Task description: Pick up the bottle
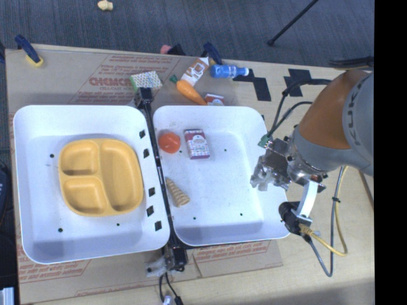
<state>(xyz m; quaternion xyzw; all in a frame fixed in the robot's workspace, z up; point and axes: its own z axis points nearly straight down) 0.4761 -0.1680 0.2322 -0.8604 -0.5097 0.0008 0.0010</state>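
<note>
Cardboard [95, 84] lies flat under both bins, and red print on it shows at the upper left of the frame; the largest word begins "CHEM", though I cannot make out the rest, and the smaller lines beneath it are too fine to read. More red print shows on the strip of cardboard at the bottom edge, also unreadable.

At top centre, outside the bins, a white bottle [194, 71] with an orange-and-white label lies on its side; the label's writing is too small to tell. Just to its right lies a blue bottle [227, 72] with a white cap end, also on its side. An orange carrot-shaped toy [189, 92] rests just below the white bottle, close to the far rim of the right bin. A small patterned green-and-white packet [145, 80] sits left of these.

The left bin [32, 234] holds a yellow divided plate [100, 176] with three compartments, lying near its centre.

The right bin [248, 224] holds a small red ball-like thing [169, 142] near its upper left corner, a red-and-white carton [196, 143] just beside it with printing I cannot read, and a tan ridged piece [177, 192] against the left wall.

The gripper [266, 175] hangs over the right rim of the right bin, well apart from both bottles. Whether it is open or closed I cannot tell. Cables [321, 243] trail from the wrist toward the lower right.
</note>
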